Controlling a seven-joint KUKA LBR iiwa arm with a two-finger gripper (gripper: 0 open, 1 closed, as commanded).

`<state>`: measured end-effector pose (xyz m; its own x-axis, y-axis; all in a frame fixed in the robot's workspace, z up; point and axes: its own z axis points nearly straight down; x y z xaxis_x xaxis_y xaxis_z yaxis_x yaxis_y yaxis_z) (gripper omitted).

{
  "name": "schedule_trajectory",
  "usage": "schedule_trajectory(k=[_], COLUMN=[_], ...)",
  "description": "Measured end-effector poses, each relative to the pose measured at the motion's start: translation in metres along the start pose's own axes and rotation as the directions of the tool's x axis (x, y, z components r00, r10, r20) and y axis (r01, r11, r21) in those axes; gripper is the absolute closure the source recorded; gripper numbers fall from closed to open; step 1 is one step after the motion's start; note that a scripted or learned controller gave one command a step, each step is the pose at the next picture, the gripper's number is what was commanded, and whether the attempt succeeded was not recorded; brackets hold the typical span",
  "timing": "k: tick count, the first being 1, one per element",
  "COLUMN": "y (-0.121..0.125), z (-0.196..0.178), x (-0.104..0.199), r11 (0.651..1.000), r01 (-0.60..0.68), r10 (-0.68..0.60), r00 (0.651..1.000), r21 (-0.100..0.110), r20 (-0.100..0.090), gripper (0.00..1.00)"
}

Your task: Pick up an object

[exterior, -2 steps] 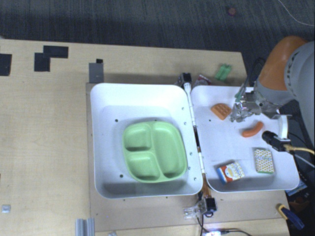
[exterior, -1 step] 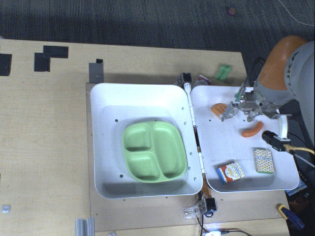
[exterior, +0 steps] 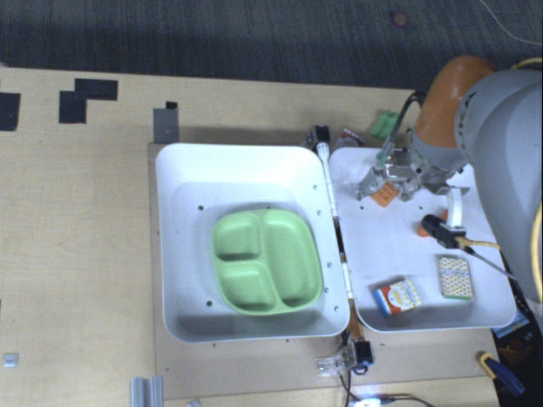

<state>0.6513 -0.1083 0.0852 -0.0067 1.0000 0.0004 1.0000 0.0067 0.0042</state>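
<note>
Right beneath the gripper [exterior: 389,183], at the far end of the right bin [exterior: 390,246], lies a small flat orange piece [exterior: 386,197]; whether the gripper is spread or clamped on it cannot be told. Nearer the front edge sit a small orange, white and blue carton [exterior: 397,296] and a pale patterned rectangular box [exterior: 455,277], slightly apart. Beside them, the left bin [exterior: 182,195] holds a smooth green three-compartment plastic plate [exterior: 266,260].

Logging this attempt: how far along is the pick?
Done: the gripper is down in the right bin, at a small orange object. In hand: whether it grips that object cannot be told; nothing looks lifted. Left: raising an object clear. The small carton and patterned block lie untouched nearby.
</note>
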Motion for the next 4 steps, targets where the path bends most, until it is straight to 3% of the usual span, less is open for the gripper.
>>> schedule_trajectory(k=[1, 2, 3, 4], y=[0.000, 0.019, 0.019, -0.035], z=[-0.012, -0.142, -0.140, -0.017], x=[0.000, -0.052, -0.050, -0.031], r11=[1.000, 1.000, 1.000, 1.000], r01=[0.005, -0.003, -0.002, -0.003], r10=[-0.005, 0.003, 0.002, 0.003], r00=[1.000, 1.000, 1.000, 1.000], r21=[0.001, -0.005, -0.001, 0.006], r20=[0.001, 0.003, 0.001, -0.001], gripper=[1.00, 1.00, 0.00, 0.00])
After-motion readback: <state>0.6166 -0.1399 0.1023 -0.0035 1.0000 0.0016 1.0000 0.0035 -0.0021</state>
